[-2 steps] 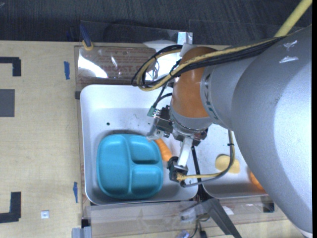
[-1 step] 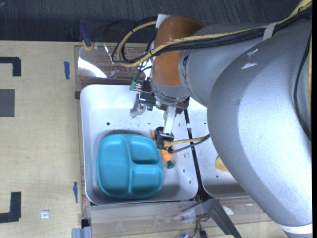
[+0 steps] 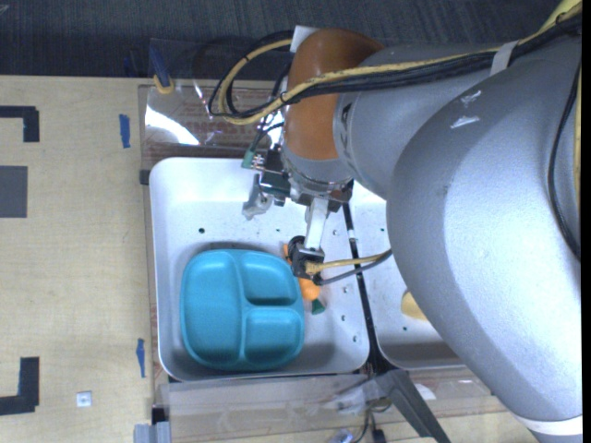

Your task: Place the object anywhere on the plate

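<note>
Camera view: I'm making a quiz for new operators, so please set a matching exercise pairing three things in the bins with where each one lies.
Things:
1. blue divided plate
2. small orange object
3. yellow object

Places:
A. in the right bin, partly hidden by the arm
B. in the lower part of the left bin, as the view shows it
C. in the left bin, beside the plate's right edge

Pairs: 1-B, 2-C, 3-A
</note>
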`<action>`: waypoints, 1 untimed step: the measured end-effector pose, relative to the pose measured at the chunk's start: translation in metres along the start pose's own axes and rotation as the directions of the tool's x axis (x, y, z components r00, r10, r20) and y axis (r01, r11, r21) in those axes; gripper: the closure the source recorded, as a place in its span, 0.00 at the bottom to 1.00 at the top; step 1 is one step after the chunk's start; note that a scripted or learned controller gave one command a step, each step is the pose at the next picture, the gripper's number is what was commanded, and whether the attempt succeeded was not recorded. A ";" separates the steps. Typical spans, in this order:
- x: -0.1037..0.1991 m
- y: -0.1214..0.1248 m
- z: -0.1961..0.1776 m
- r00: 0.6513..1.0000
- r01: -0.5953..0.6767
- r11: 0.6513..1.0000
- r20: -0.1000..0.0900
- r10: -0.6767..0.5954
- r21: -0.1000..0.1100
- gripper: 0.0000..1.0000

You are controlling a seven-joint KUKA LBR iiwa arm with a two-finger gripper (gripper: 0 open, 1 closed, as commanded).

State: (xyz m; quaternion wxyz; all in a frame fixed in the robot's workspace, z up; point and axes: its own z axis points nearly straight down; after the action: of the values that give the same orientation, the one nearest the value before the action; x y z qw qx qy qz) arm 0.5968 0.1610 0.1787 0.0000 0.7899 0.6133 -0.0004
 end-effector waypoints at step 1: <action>0.032 0.019 -0.136 0.909 -0.416 0.909 -0.004 0.416 -0.002 0.00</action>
State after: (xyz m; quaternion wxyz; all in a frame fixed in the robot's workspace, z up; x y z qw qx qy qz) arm 0.6235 0.1874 0.3148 0.0004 0.9024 0.4310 0.0019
